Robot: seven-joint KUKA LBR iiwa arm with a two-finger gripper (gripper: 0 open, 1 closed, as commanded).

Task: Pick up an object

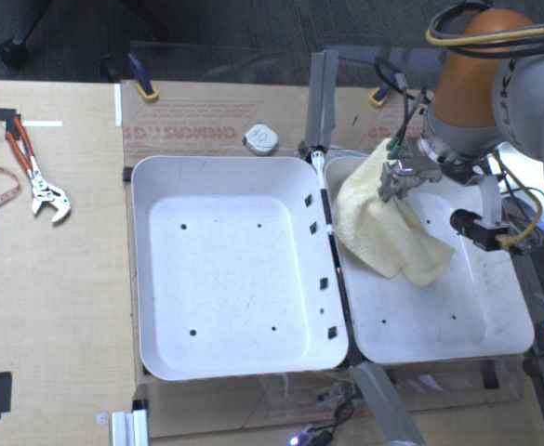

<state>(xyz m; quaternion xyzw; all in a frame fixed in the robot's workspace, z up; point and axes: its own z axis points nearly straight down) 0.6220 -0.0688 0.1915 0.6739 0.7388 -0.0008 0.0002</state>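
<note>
The arm (509, 72) comes in from the right side, its grey body bulking large at the upper right corner with the orange band (476, 68) rounded just above the wrist. From there the wrist bends down and leftward, cables looping over the top and trailing along its side. The end effector (394, 182) points down at the end of it, low and close beneath the wrist, metal parts catching light.
</note>
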